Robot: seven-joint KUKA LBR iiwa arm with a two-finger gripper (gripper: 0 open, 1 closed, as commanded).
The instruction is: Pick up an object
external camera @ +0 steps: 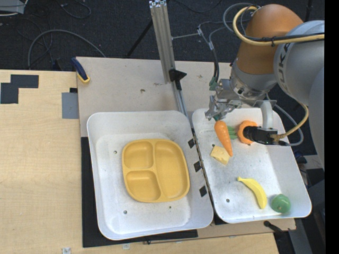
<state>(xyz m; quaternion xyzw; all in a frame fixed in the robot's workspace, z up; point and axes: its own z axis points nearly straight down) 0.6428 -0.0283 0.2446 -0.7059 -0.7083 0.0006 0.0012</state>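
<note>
In the right bin (294, 189) lie an orange carrot (224, 137), a pale yellow cheese wedge (220, 155), a yellow banana (254, 191), a green round fruit (280, 203) and an orange round object (246, 132). My gripper (219, 110) hangs over the bin's back left corner. It is right above the carrot's thick end, which lies close under it. Whether the two touch is unclear from this angle. The carrot slants down toward the cheese wedge.
The left bin (106, 142) holds a yellow divided plate (155, 170). A metal post (165, 41) stands behind the bins, just left of the gripper. The arm's grey and orange bulk (275, 41) and its cables overhang the right bin's back edge.
</note>
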